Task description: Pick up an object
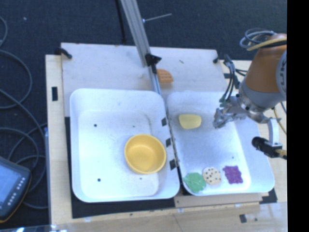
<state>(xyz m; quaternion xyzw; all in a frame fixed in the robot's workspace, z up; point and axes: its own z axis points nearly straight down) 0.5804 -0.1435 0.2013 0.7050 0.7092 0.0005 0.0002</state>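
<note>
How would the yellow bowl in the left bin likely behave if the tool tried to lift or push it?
The yellow bowl looks rigid and probably light, like thin plastic. Its smooth, rounded wall may slip from a pinch unless gripped at the rim. Pushed, it would likely slide across the left bin rather than tip, since it sits upright and wide.

The surface (55,129) is a pale wooden bench top, seen at a slant, with a white board (106,64) covering its far part. Two shallow white bins lie on it side by side, their inner rims touching: the left bin (87,129) and the right bin (251,153). A slanted metal rail (137,30) comes down to the surface at the far end of the seam between them. Just beside the rail's foot, on the white board, sits a small orange object (165,76).
</note>
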